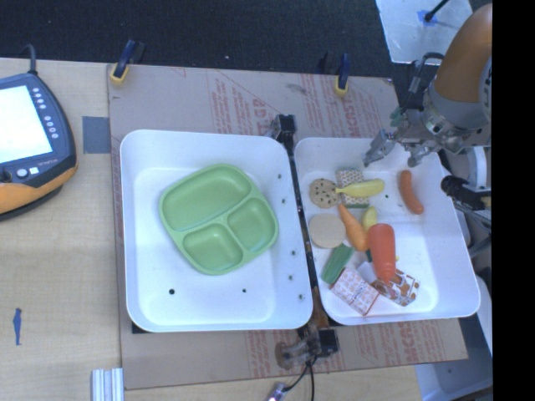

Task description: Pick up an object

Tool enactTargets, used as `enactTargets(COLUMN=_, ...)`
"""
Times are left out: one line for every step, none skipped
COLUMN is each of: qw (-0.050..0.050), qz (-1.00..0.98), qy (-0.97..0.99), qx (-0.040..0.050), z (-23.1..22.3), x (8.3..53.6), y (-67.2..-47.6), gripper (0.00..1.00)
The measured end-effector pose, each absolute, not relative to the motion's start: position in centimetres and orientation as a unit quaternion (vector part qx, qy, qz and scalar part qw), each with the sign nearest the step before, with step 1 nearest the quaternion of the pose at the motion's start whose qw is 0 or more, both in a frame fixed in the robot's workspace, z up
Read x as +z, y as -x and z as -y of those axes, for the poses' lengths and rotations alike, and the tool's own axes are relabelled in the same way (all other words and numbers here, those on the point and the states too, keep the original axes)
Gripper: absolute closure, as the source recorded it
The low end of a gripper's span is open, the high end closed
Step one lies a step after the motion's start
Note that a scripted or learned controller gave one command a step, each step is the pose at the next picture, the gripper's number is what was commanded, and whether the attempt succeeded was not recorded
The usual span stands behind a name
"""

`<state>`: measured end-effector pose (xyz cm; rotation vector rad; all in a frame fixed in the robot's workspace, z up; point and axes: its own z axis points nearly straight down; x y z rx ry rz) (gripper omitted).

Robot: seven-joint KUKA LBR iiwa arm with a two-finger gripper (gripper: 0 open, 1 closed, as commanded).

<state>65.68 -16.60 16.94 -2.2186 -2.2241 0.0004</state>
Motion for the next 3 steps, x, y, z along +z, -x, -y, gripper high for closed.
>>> enactTargets(qw=0.001, qz=0.709, qy=0.706, qx=0.0018, z=17.4, x=15.4, y=-58.8, gripper=0.0)
enactTargets(qw=0.002, qz=0.709, qy=0.705, qx=0.0016, z=12.9, x=9.7, y=-51.4, gripper=0.0)
enactTargets(qw=0.001, qz=0.71, qy=0.704, qx=0.0023, z=13.0, x=10.7, y=-51.5, gripper=1.0)
